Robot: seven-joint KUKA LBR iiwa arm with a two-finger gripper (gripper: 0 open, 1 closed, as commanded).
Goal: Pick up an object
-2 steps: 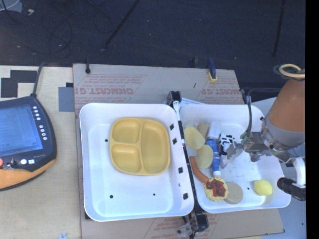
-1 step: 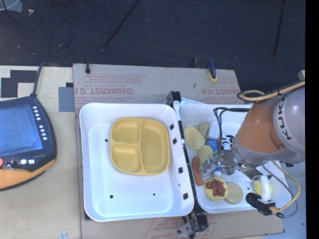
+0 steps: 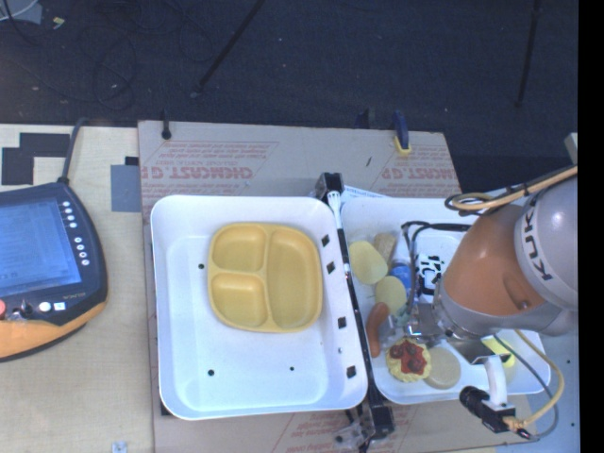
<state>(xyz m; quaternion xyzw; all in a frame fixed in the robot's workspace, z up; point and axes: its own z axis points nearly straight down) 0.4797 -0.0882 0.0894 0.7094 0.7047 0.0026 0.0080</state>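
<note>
The right bin (image 3: pixel 528 385) holds several toy foods. A yellow lemon-like piece (image 3: pixel 368 262) and a beige piece (image 3: pixel 385 245) lie at its far left. A pale yellow-green piece (image 3: pixel 390 293) sits beside a small blue item (image 3: pixel 402 276). An orange-red sausage (image 3: pixel 377 328) lies along the bin's left wall. A small red-topped tart (image 3: pixel 408 360) and a pale round disc (image 3: pixel 442 369) rest near the front. My gripper (image 3: pixel 413 328) hangs low between the sausage and the tart, just above the tart. The grey and orange wrist (image 3: pixel 491 276) covers the bin's middle.
The left bin (image 3: pixel 179 347) holds a yellow divided plate (image 3: pixel 264 276). A black-and-white item (image 3: pixel 430 270) and a yellow piece (image 3: pixel 498 350) lie near the wrist. A teach pendant (image 3: pixel 42 262) lies at the far left of the bench. Cables trail at the front right.
</note>
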